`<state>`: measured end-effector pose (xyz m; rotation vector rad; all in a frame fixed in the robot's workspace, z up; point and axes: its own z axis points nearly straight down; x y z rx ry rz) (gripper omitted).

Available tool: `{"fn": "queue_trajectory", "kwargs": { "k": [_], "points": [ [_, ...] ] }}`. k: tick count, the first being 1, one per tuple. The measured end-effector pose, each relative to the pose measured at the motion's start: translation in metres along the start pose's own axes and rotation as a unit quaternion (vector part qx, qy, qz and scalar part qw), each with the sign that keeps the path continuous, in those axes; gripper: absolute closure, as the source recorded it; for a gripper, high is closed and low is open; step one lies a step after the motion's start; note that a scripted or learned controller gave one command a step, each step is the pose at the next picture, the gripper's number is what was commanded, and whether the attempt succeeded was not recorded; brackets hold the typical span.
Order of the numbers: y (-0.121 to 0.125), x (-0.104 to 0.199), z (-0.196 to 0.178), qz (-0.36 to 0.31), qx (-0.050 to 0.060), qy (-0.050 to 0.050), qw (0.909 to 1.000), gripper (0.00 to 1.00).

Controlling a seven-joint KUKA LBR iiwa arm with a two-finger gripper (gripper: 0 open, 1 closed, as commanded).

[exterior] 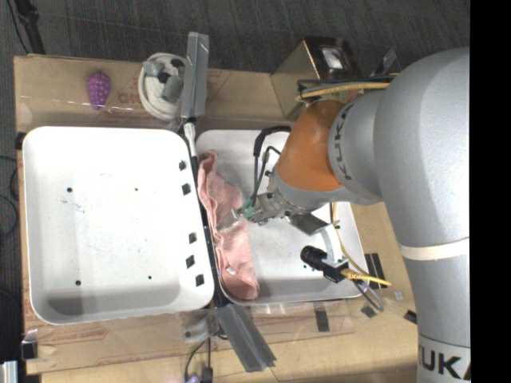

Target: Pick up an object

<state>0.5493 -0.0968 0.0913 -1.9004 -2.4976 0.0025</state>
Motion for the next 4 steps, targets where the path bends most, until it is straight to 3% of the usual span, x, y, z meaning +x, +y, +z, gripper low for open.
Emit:
{"fn": "queue_trajectory", "kwargs": {
  "k": [1, 2, 3, 4],
  "points": [
    [0.046, -0.011, -0.001, -0.190, -0.001, -0.001, 0.9818, 0.00],
    [0.093, -0.029, -0.002, -0.159, -0.001, -0.001, 0.9873, 0.00],
    [0.094, -0.029, -0.013, -0.161, -0.002, -0.002, 0.9870, 1.00],
    [0.094, -0.028, -0.013, -0.161, -0.001, -0.002, 0.9870, 0.00]
  ]
}}
